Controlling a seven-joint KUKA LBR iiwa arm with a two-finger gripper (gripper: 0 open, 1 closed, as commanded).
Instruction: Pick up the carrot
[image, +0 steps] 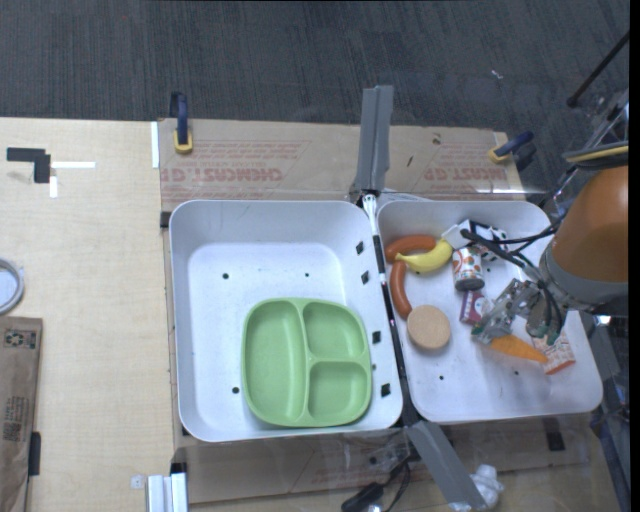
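I am the arm reaching in from the right, and my gripper (520, 305) hangs low inside the right bin (440, 395). The carrot (517, 348), a short orange wedge, lies on the bin floor just below my gripper; I take it that I am lined up above it for the pick. From this slanted overhead angle I cannot tell whether my jaws are open or closed, and nothing is visibly held between them.

Taking the carrot as the landmark: a white packet with red print (557, 357) touches its right side. A round tan disc (429, 327) sits to its left. Farther left, by the bin's wall, a red sausage (401, 285) curves, with a yellow banana (426, 258) lying across its top end. A small can with a red and white label (467, 268) stands up and left of the carrot; its writing is too small to read.

Well left of the carrot, the left bin (200, 320) holds a green three-compartment plate (307, 361). Behind both bins, cardboard (235, 166) bears red print, upside down, which seems to read "CHEMCAST".
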